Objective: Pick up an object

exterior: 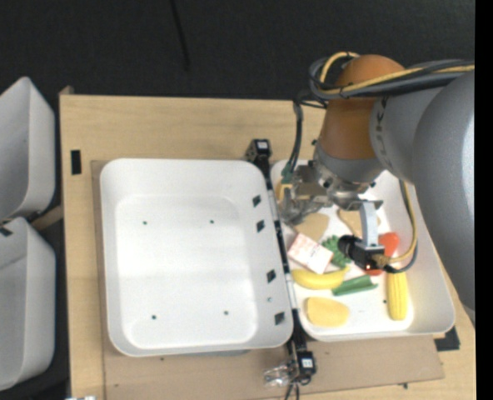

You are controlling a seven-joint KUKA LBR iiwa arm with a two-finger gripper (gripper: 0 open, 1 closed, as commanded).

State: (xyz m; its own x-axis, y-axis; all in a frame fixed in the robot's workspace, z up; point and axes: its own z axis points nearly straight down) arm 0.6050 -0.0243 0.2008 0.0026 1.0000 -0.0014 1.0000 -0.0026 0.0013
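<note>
The wooden table (180, 127) carries two shallow white bins side by side. The left bin (188, 257) shows bare white floor. The right bin (425, 302) holds a cluster of small things. The grey arm (430, 132), with its orange band (359, 107) above the wrist, reaches in from the right and hangs over the upper part of the right bin. The end effector (301, 200) sits low near that bin's upper left corner, by the wall shared with the left bin; whether it is wide or narrow cannot be told, and nothing can be seen gripped in it. Below it lie a tan block (315, 225), a white and red packet (309, 252), a yellow banana (317, 279), a pale yellow lemon-like piece (326, 311), a corn cob (396, 296), a green pod (356, 285) and an orange-red piece (388, 243)
</note>
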